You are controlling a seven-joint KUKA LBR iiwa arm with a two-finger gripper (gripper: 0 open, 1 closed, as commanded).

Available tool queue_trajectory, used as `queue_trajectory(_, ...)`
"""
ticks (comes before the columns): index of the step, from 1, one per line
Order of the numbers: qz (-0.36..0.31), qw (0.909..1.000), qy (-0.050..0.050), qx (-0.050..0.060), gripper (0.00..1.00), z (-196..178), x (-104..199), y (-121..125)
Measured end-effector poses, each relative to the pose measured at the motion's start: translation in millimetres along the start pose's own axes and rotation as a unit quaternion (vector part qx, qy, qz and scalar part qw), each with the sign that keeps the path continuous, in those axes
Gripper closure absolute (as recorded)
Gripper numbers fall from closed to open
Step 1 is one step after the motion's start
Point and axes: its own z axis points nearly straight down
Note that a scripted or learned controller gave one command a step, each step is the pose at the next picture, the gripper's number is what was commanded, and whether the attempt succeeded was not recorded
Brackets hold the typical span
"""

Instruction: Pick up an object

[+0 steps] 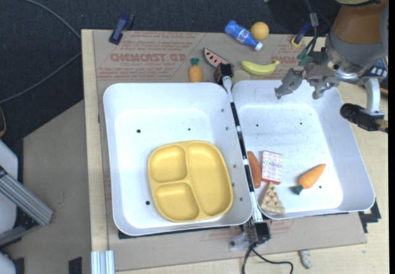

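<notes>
End effector (pixel 305 84), fingers apart and holding nothing, hovers above right bin (pixel 352 143)'s far edge; approach step, must descend toward toy carrot (pixel 311 176).

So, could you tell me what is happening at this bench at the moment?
The grey arm's gripper hangs over the far edge of the right bin, jaws spread and holding nothing. Its candidates, an orange carrot, a small packet, a pizza slice and a sausage, lie untouched at the bin's near end. The left bin holds a yellow divided tray.
</notes>
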Motion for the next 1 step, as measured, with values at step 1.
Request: queue_trajectory(1, 0.001, 1.0000, -0.001, 0.001, 0.00, 95.9, -68.9, -39.8)
